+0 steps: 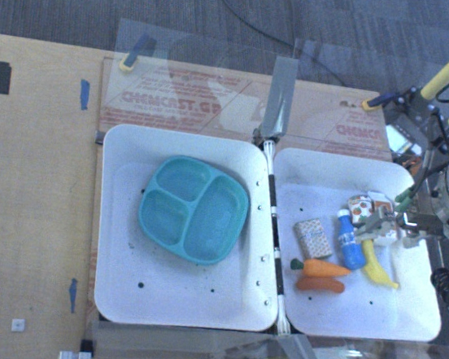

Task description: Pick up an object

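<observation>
The right bin [403, 321] holds a loose cluster of small objects. A grey-brown packet [313, 237] lies left of a blue bottle [350, 244]. A white and orange can [359, 207] sits just behind the bottle. A yellow banana [380, 268] lies to the bottle's right, and a carrot [324, 269] and a red-orange sausage [320, 285] lie in front. My gripper [391, 228] hangs low over the bin, just above the gap between the blue bottle's top, the can and the banana. I see no object lifted off the bin floor.
In the left bin [104, 282] a teal divided plate [194, 209] lies flat. The arm and its cables [448, 163] crowd the right bin's far right corner. A metal bar [277, 108] stands behind the divider between the bins.
</observation>
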You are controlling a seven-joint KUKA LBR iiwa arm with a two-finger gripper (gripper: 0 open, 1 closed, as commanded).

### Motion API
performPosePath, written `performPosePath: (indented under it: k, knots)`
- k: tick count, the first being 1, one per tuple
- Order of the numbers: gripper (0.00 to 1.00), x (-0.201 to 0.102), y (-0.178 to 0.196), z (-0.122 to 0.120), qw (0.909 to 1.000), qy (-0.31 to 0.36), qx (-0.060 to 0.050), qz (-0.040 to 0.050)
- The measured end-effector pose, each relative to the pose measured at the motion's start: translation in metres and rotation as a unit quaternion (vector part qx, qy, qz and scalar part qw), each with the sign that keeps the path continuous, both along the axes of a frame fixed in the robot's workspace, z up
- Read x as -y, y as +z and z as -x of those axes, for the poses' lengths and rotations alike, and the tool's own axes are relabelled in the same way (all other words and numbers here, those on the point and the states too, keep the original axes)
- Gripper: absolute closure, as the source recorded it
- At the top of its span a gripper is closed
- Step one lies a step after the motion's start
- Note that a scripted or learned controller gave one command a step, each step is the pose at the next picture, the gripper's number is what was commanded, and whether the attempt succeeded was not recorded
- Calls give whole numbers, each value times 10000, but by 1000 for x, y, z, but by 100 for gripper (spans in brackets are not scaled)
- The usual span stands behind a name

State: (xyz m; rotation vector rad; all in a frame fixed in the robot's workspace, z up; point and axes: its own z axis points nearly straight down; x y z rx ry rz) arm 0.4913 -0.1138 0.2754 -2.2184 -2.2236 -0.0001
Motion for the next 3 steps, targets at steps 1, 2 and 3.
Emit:
performPosePath:
  k: [1, 2, 3]
  knots:
    - [0, 62, -63, -39, 10000, -27, 3, 2]
    - [0, 90, -156, -78, 9998, -12, 177, 45]
    - [0, 94, -187, -108, 9998, 180, 42, 9]
